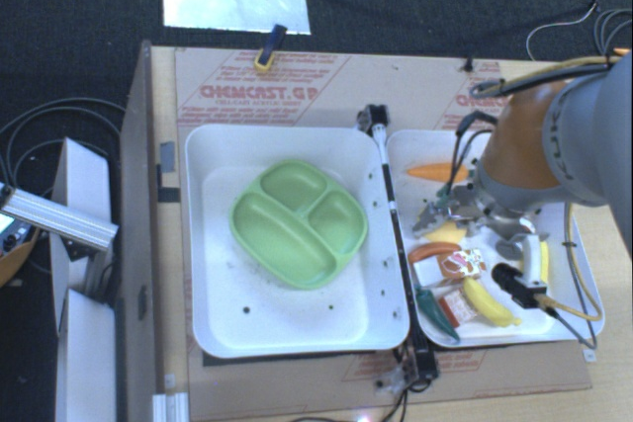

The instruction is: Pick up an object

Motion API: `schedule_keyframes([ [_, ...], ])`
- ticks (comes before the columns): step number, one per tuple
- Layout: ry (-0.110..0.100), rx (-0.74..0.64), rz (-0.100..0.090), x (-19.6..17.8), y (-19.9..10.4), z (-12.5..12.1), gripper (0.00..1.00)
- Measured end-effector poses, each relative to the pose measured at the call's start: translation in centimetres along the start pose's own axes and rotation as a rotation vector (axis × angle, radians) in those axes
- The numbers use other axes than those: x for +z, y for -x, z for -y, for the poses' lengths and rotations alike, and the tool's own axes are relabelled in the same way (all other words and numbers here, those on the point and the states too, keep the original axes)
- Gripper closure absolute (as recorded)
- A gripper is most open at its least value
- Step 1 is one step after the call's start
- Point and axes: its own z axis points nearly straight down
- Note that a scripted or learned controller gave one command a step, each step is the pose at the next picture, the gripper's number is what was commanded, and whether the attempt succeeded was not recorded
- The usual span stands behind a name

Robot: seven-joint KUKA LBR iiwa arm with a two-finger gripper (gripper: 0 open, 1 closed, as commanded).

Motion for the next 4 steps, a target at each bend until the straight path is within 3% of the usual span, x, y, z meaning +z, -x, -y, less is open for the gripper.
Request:
schedule_keyframes([
  [1, 0.009, -0.001, 0.004, -1.6, 0.2, -0.3, 1.00],
  [2, 0.004, -0.001, 0.002, -1.4, 0.1, -0.1, 0.00],
  [3, 0.006, -0.006, 0.001, -0.5, -0.2, -5.1, 0.00],
  [4, 0.000, -0.005, 0.000, -0.4, -0.8, -7.8, 0.00],
])
